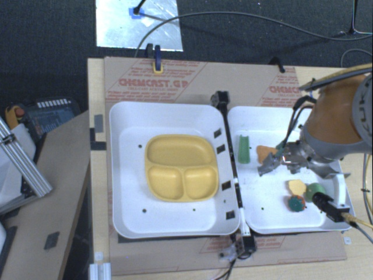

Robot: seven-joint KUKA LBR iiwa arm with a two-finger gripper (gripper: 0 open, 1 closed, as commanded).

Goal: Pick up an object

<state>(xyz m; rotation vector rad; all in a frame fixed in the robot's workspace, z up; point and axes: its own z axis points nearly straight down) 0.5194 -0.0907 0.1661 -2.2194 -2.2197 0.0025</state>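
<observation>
Three small things lay nearest, in the right bin [265,212] toward the near right corner of the surface [96,92]. A teal ball [296,203] with a spot of red sat closest to the near edge. A pale yellow piece [296,186] lay just beyond it, and a green round thing [316,189] lay just beside that piece, toward the right edge. The yellow piece and the green round thing looked to be touching. Whether the teal ball touched either could not be told.

Farther in, the hand [269,167] hung over the bare middle of that bin's floor, pointing toward the left bin [131,174]. The grey arm [335,118] with its orange band came in across the right edge. Whether the hand was spread or pressed together could not be told.

Just beyond the hand lay an orange piece [266,152], very near it. A green block [243,149] lay beside the orange piece, its length running near to far, close to the wall shared with the left bin.

One yellow tray [179,167] sat in the middle of the left bin. It had two small compartments on its near side and one wide one on its far side.

Both bins rested on a cardboard sheet [192,77] with red print. A blue and yellow clamp [157,59] gripped the far edge, and a foil sheet [138,16] lay beyond it.
</observation>
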